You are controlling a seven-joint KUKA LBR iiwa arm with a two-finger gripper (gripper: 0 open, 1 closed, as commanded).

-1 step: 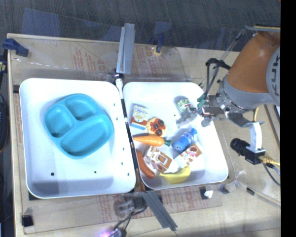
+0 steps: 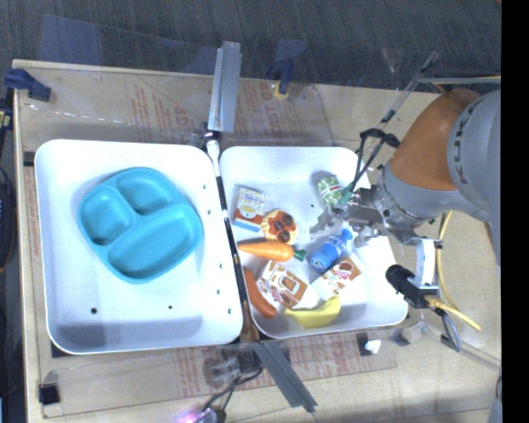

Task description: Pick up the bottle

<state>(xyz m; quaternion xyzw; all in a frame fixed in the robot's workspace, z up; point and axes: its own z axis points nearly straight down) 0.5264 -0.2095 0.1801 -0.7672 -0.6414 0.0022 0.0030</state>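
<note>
Though its label is unreadable, blue bottle (image 2: pixel 328 254) lies beside gripper (image 2: pixel 346 227) — touching.

Bench (image 2: pixel 115 104) bears two white bins (image 2: pixel 62 236), apparently touching.

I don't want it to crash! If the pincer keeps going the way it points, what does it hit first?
Probably the blue bottle, lying just below the pincer in the right bin. From above, the height between them is hard to judge.

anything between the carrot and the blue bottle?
Camera view: just bare white bin floor between the carrot and the bottle.
</note>
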